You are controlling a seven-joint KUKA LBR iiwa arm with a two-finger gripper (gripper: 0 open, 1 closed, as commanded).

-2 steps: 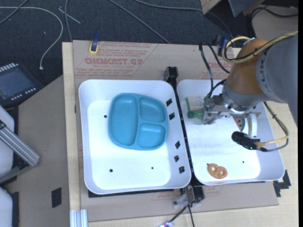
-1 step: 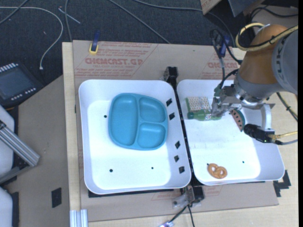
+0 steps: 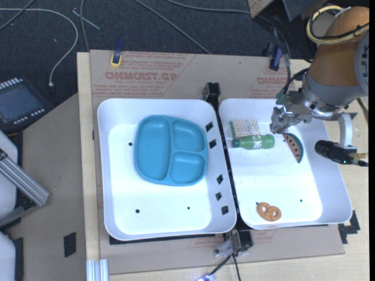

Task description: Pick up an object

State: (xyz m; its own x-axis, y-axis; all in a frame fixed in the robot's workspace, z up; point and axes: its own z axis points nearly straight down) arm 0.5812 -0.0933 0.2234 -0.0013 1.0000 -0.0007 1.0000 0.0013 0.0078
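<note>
Above bottle [image 3: 253,142] — tool [image 3: 280,123].

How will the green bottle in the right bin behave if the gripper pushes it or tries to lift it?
The green bottle lies on its side on the smooth floor of the right bin, so a sideways push would probably make it roll. Its rounded body may slip between the fingers of the gripper unless gripped across the middle. It looks small and plastic, so likely light and stiff.
</note>
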